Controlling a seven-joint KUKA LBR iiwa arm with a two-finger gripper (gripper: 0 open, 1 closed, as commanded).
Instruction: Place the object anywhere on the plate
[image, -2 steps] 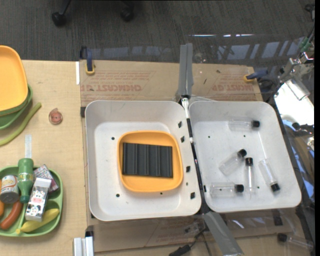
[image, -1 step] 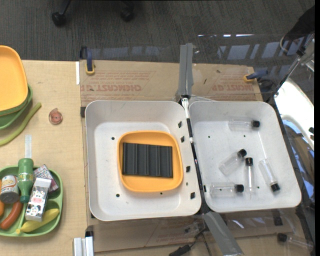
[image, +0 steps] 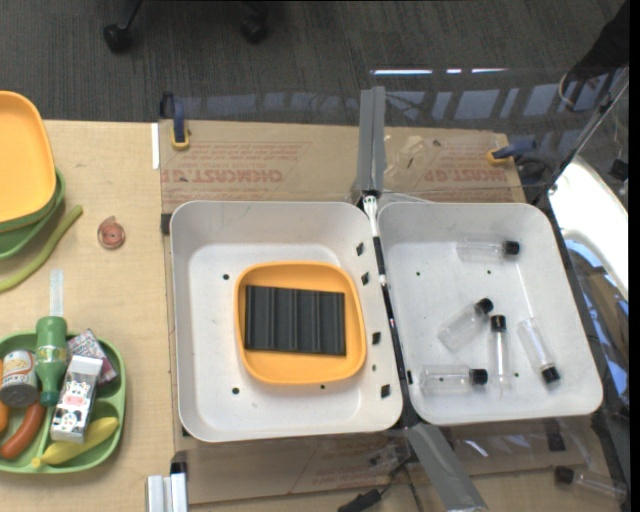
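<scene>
Square orange plate (image: 296, 372), clear black-capped vials (image: 497, 343)

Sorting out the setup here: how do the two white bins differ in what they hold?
The left bin holds one orange plate with a dark ribbed insert lying flat in its middle. The right bin holds several small clear tubes with black caps, scattered loose at different angles. Both bins are shallow, white and sit side by side.
</scene>
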